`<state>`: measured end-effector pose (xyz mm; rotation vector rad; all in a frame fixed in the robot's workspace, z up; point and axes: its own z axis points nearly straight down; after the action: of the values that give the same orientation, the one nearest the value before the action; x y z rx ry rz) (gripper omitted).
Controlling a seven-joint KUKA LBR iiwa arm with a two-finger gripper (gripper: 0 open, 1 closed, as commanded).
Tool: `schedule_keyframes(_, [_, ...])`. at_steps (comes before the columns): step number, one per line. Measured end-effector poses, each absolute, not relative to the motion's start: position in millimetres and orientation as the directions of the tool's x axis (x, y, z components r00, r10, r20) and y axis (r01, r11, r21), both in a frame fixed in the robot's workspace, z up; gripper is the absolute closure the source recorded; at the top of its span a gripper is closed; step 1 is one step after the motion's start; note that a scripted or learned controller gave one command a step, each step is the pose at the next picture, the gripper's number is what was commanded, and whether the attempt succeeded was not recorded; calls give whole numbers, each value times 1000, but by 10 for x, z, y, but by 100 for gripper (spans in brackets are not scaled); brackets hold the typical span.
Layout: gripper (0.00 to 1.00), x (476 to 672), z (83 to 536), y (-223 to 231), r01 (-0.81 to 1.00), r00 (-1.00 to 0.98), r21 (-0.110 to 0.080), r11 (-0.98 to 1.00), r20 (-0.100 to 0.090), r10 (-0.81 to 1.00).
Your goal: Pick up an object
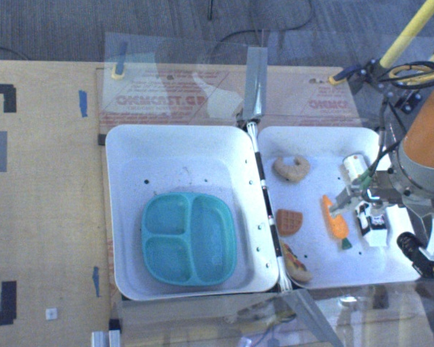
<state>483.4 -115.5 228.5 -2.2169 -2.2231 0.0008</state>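
Bins, two of them, white and shallow, sit side by side on the bench; the left bin (123,157) holds one thing, a teal divided plate (189,238) with three compartments, lying flat toward the near side; the right bin (315,139) holds the rest. There I count one toy bagel (292,168), tan, near the far left corner; one waffle-like brown piece (289,222) by the left wall; one carrot (335,223), orange with a green end, lying roughly lengthwise in the middle; one toy with red and yellow on it (296,263) tucked in the near left corner, too jumbled for me to name; one pale cylinder (354,167) near the far right side, perhaps a small cup or roll. The arm (423,139) comes in from the right, its orange band showing above the wrist; the gripper (360,197) hangs low over the right bin, just right of the carrot and near the pale cylinder. Whether its fingers are spread or pressed together I cannot tell; nothing shows between them. A small black-and-white object (372,223) lies just below the gripper.
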Motion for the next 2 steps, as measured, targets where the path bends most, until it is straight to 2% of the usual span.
schedule_keyframes(1, [0, 5161, 1100, -967, 972, -236, 1, 236, 0, 972])
schedule_keyframes(2, [0, 5501, 893, -1628, 973, -229, 4, 229, -1, 973])
